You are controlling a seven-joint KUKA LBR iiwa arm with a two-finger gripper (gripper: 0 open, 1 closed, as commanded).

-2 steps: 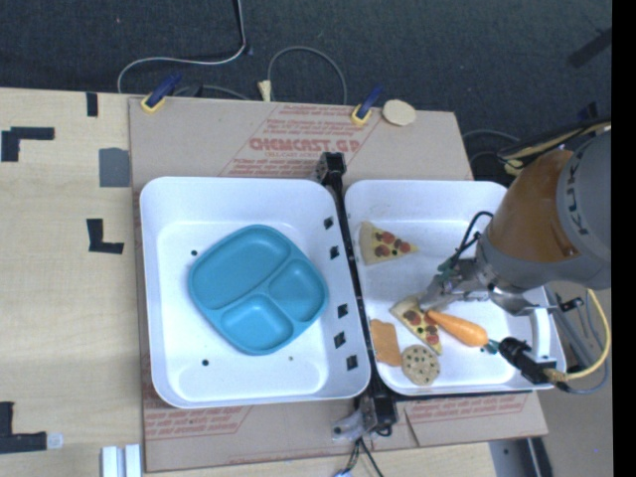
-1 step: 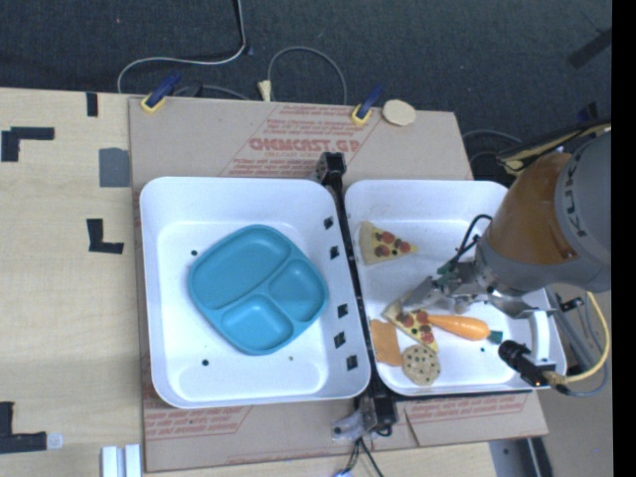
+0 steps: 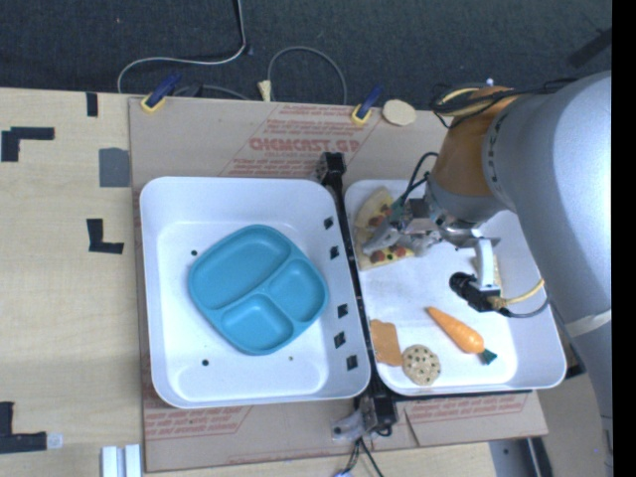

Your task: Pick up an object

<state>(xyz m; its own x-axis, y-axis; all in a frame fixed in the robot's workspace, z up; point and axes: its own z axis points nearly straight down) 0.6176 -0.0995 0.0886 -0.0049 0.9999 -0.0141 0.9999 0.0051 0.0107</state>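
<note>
Several toy foods crowd the right bin — carrot, cookie — so the gripper (finger state impossible to tell) hangs over the far-corner pile.

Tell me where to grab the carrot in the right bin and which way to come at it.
Take the carrot across its thick orange middle, coming straight down from above. It lies flat on the floor of the right bin, slanting from upper left to its green tip at lower right, so set the jaws across that slant. The cookie lies apart, leaving room on both sides.
</note>
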